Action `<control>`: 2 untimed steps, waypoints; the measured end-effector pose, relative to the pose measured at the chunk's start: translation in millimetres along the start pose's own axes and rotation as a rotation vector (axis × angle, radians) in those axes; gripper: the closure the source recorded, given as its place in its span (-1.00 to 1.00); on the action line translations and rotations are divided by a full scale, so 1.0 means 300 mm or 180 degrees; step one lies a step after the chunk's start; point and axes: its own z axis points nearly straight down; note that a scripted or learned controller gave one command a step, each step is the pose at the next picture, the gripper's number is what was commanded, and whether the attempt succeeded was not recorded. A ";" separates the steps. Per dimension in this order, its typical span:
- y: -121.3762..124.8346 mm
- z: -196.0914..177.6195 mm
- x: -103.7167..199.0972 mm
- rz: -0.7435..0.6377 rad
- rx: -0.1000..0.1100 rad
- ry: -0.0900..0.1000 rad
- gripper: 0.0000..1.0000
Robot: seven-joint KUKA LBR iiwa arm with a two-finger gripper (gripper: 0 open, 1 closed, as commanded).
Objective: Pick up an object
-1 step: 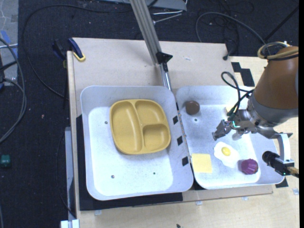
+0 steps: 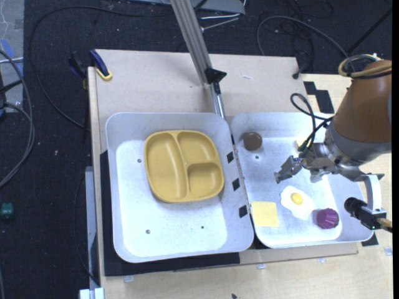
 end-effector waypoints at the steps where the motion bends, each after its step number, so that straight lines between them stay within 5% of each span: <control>1: 0.011 0.210 -0.006 0.0007 0.0016 0.0002 -1.00; 2: 0.010 0.387 -0.005 0.0005 0.0003 -0.0002 -1.00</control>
